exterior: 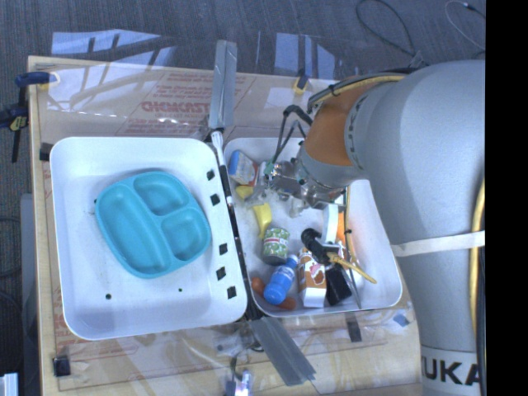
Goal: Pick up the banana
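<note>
Arm bent low over the cluttered right bin (375, 246), with the banana lying just off its wrist.

From above, the bench is a pale board under clear sheeting, red lettering showing at its 12 o'clock edge, on dark grey carpet with black cables looping at 1 o'clock. The left bin (74, 246) holds a blue divided plate (153, 223). In the right bin, the gripper (285, 184) sits toward 11 o'clock; I cannot tell how it is set. The banana (245, 192), a yellow piece, lies at the gripper's 9 o'clock, just beside it, near the bin's left wall. Toward 6 o'clock sit a yellow block (262, 218), a green-labelled can (275, 243) and a blue bottle (281, 284).
</note>
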### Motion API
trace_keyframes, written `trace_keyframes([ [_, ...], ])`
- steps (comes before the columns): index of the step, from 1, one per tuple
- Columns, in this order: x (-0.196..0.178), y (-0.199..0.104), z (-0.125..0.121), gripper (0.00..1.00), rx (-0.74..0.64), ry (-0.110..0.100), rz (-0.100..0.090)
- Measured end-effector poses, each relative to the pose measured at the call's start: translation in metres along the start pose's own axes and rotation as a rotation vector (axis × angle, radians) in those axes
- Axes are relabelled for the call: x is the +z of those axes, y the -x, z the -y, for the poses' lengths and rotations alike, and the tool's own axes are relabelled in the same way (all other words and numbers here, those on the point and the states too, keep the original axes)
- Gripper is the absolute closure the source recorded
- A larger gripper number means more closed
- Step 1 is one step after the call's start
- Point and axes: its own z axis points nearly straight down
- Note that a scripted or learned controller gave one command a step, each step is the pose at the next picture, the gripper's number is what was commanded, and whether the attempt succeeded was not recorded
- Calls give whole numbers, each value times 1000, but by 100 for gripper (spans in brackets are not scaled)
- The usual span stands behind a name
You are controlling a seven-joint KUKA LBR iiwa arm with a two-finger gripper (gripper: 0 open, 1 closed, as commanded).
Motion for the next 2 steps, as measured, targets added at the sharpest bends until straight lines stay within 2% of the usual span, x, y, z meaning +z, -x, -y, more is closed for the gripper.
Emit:
trace_keyframes([
  [1, -7, -1, 1, 100, -4, -6, -1],
  [2, -101, -59, -18, 100, 1, 1, -1],
])
